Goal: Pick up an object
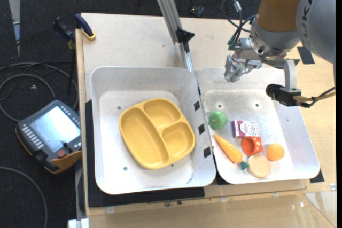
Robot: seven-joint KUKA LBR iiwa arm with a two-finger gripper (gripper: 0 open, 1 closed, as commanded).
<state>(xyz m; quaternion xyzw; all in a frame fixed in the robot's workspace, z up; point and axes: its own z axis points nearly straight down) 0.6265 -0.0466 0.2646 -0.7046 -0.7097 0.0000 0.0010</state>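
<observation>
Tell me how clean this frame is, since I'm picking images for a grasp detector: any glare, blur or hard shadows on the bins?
In the camera view, lighting is even and soft; the yellow tray shows mild sheen, no blown glare. The toys in the right bin are sharp with faint shadows. The gripper looks slightly soft, its fingers hard to resolve.

glossy yellow plastic tray (156, 132), matt white bins (101, 115)

A handheld control pendant (49, 136) lies on the dark floor beside the bench (128, 40).
</observation>
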